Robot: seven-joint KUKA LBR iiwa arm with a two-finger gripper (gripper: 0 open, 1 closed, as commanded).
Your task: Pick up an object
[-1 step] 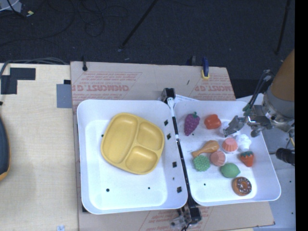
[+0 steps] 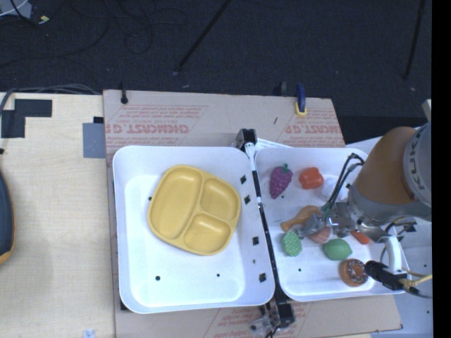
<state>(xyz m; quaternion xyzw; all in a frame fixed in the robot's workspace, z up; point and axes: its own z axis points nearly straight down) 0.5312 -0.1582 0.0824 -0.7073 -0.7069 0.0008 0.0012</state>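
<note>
Camera view: the arm [image 2: 391, 171] reached in from the right over the right bin [image 2: 310, 291], with the hand [image 2: 318, 224] low among the toy foods near the bin's middle. Whether the hand was apart, together or clamped on anything could not be told; its tip was lost in the cluster of objects. Right bin contents: purple grapes [image 2: 280, 180] at upper left, a red-orange piece [image 2: 310, 178] just beside them to the right, an orange carrot-like piece [image 2: 299, 217] touching or just beside the hand, a green textured piece [image 2: 292, 243] below it, a pinkish piece [image 2: 318, 235] right at the hand, a smooth green piece [image 2: 337, 248] to the lower right, and a brown round piece [image 2: 352, 272] near the front corner. Left bin [image 2: 134, 273] carried a yellow divided plate [image 2: 195, 208], well apart from the hand. Judgement: the step in hand was the descent or closing onto a candidate, most likely the carrot-like or pinkish piece, since both lay at the hand. No object was seen lifted off the bin floor, so the pick counted as not yet done. Next move would call for a firm closure on one piece alone, then a straight lift; the crowding of neighbours risks a nudge or a double catch.
</note>
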